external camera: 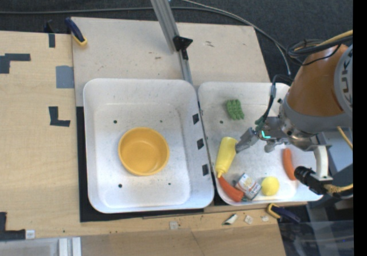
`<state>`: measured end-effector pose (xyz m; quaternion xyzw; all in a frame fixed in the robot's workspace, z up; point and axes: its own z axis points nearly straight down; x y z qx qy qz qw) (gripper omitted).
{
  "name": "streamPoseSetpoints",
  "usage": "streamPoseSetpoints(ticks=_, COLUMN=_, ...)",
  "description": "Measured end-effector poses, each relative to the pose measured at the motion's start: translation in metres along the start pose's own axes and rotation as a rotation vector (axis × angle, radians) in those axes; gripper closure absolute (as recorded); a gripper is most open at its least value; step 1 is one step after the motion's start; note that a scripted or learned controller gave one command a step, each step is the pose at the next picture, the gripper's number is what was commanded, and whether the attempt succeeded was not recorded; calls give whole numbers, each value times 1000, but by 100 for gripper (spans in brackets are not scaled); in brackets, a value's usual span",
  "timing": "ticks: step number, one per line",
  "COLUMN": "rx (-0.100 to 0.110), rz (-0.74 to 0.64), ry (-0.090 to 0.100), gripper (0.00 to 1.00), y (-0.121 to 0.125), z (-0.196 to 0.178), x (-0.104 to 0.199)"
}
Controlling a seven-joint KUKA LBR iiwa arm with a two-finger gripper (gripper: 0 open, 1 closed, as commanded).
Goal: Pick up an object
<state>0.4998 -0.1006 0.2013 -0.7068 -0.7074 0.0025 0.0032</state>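
My gripper hangs over the middle of the right bin, open, with bare bin floor between its fingers. One finger points toward a yellow bottle lying just to its left, a small gap apart. A green knobbly object lies farther back. Along the bin's front lie an orange carrot, a small printed box and a yellow lemon. Another orange piece lies to the right, under the arm.
The left bin holds a yellow bowl. A grey metal pole slants down to the ridge between the bins. The arm's orange band overhangs the right bin's right side.
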Motion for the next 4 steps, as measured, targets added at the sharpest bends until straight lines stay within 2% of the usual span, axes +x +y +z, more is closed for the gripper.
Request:
streamPoseSetpoints(ticks=1, rx=-4, rz=0, ry=0, gripper=0, y=1, z=-2, x=0)
streamPoseSetpoints(ticks=2, rx=7, rz=0, ry=2, gripper=0, y=-10, z=56, x=6)
streamPoseSetpoints(ticks=3, rx=1, rz=0, ry=0, gripper=0, y=-12, z=112, x=7)
streamPoseSetpoints(ticks=4, rx=8, rz=1, ry=6, gripper=100, y=-13, z=99, x=8)
